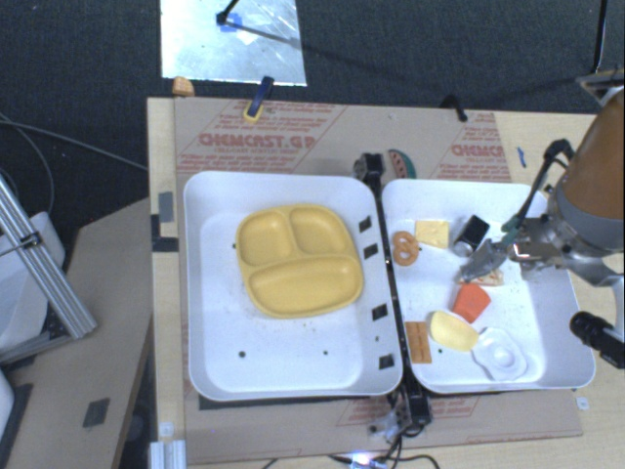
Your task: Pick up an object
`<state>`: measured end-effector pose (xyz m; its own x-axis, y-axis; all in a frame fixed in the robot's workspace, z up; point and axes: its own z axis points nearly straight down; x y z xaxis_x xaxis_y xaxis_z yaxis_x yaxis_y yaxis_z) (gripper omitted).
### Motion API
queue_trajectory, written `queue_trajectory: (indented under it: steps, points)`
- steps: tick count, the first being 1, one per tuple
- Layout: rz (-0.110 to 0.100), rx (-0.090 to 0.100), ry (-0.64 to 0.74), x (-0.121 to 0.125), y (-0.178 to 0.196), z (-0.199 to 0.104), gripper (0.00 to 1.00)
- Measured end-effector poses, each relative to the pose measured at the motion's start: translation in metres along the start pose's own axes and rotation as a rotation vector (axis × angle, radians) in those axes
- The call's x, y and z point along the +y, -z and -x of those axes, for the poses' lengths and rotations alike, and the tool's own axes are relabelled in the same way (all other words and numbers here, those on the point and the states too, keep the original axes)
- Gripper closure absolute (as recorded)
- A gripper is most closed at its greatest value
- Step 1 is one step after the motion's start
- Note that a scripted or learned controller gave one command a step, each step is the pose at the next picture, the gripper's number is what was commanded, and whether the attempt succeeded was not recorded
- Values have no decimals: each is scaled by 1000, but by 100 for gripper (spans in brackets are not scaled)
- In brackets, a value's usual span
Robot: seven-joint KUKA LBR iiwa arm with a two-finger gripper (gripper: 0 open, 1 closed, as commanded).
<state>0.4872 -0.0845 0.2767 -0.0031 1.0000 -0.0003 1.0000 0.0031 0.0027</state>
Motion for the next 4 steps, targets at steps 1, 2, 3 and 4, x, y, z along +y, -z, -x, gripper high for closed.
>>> queue_trajectory:
  steps: [1,2,3,4]
  points:
    - [-11,0,-6,14,-109,41,0]
    - [-3,1,-5,12,-196,54,0]
    - [3,-1,-2,14,-181,54,100]
    - [3,-1,2,61,-177,58,100]
